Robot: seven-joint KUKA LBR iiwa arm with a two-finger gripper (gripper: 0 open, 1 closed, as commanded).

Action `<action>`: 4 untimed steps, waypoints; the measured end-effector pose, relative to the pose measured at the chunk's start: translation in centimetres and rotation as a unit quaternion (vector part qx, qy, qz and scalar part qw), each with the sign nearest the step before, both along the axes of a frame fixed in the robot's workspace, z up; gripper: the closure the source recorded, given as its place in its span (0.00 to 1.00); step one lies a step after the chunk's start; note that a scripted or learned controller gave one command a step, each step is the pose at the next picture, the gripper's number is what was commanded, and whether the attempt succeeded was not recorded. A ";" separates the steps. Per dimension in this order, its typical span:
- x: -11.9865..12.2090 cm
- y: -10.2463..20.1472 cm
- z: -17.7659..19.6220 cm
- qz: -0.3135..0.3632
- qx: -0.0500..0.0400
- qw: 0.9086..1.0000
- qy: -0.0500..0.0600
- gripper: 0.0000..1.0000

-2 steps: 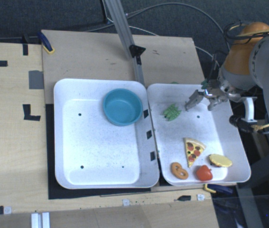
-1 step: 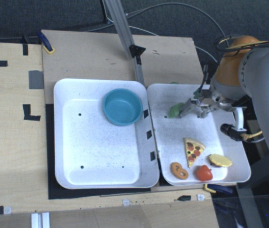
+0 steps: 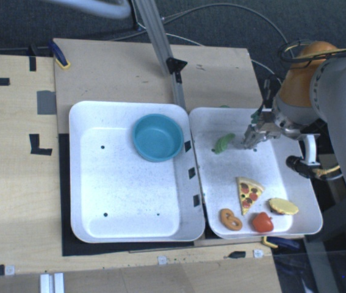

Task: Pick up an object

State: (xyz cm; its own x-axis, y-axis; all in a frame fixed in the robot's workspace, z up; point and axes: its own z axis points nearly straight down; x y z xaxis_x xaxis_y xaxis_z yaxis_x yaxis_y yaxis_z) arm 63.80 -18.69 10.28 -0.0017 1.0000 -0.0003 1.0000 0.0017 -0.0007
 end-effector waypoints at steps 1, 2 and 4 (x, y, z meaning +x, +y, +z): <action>-0.1 0.4 6.1 0.000 0.000 1.000 -0.002 1.00; 0.6 -0.3 11.0 0.000 0.000 1.000 -0.001 1.00; -0.6 4.8 16.5 0.000 0.000 1.000 0.000 1.00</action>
State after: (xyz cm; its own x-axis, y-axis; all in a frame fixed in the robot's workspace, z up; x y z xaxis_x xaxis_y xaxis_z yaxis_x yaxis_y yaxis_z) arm 63.22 -13.92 26.76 -0.0022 1.0000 0.0005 1.0000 0.0022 -0.0011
